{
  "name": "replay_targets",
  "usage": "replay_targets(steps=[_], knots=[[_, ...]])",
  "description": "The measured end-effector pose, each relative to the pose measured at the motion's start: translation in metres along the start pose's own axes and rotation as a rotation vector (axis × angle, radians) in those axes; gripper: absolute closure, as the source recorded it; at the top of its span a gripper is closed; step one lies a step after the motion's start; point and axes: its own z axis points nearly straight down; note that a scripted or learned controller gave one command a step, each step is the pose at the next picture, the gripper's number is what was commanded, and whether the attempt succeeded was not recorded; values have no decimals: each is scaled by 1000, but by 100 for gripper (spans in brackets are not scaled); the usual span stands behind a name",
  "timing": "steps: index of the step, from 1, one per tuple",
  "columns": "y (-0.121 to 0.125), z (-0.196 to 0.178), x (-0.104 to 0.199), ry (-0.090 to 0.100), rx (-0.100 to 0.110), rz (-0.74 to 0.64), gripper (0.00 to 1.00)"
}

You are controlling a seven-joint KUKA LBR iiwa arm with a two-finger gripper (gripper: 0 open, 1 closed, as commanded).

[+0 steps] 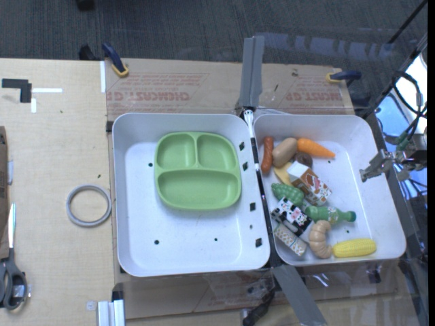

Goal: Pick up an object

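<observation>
The jaws [372, 170] hang at the right bin's [367, 202] right rim, well right of the carrot [316, 147]; whether they're apart, I cannot tell.

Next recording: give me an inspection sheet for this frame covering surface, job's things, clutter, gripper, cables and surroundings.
Surface: bench of pale wood, cardboard sheet under two white bins.
Job's things: right bin holds toy food piled toward its left side: carrot, sausage, corn cob, green bottle, cow-patterned block. Left bin holds a green divided plate.
Clutter: tape ring and scissors on the bench left of the bins.
Gripper: gripper at the right bin's right rim, above bare floor, away from the toys; nothing seen in it.
Cables: dark cables at the right.
Surroundings: clamps on the cardboard's far edge; grey carpet beyond.
</observation>
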Motion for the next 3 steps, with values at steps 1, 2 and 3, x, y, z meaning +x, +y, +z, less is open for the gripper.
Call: replay_targets(steps=[1, 2, 3], knots=[[116, 91, -5, -1, -1, 45, 0], [139, 147, 32, 0, -2, -69, 0], [148, 180, 19, -1, -3, -106, 0]])
